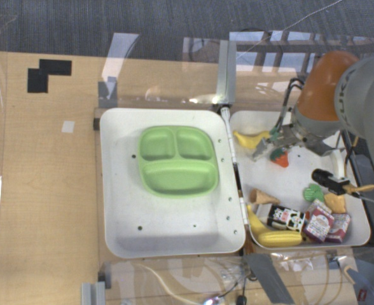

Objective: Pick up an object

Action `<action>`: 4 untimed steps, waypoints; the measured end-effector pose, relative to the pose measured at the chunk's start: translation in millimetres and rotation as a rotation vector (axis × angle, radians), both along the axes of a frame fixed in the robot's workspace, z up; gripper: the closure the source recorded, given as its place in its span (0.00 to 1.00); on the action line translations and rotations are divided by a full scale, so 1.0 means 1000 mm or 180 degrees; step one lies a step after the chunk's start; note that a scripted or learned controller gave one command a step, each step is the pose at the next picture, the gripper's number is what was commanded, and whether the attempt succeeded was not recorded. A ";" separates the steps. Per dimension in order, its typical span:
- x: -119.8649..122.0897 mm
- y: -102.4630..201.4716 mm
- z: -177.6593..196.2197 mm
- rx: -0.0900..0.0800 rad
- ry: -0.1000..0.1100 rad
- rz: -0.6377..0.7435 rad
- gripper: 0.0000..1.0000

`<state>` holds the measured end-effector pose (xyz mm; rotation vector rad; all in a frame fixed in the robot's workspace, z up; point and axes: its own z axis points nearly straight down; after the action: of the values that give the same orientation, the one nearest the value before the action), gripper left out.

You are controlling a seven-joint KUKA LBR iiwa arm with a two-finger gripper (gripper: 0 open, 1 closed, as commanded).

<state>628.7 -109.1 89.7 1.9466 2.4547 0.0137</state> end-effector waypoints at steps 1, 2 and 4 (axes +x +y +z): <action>0.003 0.001 0.013 0.0004 -0.0029 0.0004 1.00; 0.020 0.058 0.125 -0.0003 0.0009 0.0047 1.00; 0.016 0.022 0.007 -0.0009 0.0018 0.0402 0.00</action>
<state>644.5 -87.4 96.3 1.7897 2.5754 0.0058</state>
